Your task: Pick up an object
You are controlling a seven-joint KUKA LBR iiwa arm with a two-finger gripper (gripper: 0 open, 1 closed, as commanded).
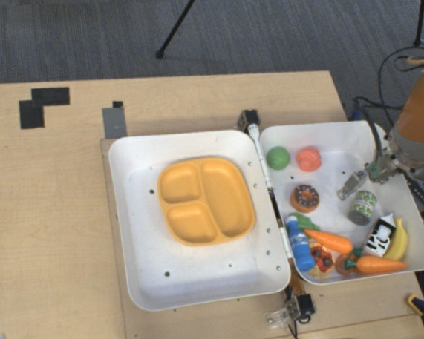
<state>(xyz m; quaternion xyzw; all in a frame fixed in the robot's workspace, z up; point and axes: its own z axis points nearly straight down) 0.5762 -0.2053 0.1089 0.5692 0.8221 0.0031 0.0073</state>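
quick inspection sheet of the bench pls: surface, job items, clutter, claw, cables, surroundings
Surface: wooden bench, two white bins; left bin holds a yellow divided plate.
Job's things: right bin holds green ball, red ball, donut, can, blue bottle, two carrots, banana.
Clutter: black tape patches on bench.
Grippers: claw over right bin, holding nothing seen.
Cables: dark cables at right.
Surroundings: grey carpet.

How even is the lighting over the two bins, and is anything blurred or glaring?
Camera view: soft, even light, with only faint shadows inside the left bin around the yellow tray; mild sheen on the right bin, no harsh glare; the gripper looks slightly soft, and the small toys stay readable.
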